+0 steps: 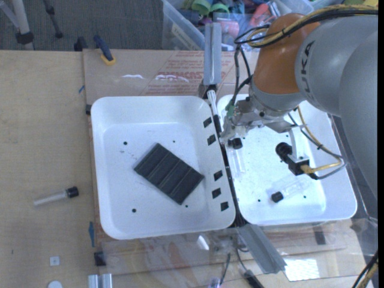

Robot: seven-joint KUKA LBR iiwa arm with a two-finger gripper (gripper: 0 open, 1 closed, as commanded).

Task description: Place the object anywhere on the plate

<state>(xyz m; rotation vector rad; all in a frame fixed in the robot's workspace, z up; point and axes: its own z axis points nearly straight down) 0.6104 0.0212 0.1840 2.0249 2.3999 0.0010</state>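
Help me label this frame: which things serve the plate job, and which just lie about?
Job: dark ribbed rectangular plate; clear black-capped plastic tube in the right bin; gripper.
Lying about: similar capped tube on the wooden bench; clear tub of colourful toys.

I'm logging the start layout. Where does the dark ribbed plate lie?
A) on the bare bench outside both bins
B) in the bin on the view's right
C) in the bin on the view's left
C: the dark ribbed plate lies flat on the floor of the bin on the view's left, skewed to its walls.
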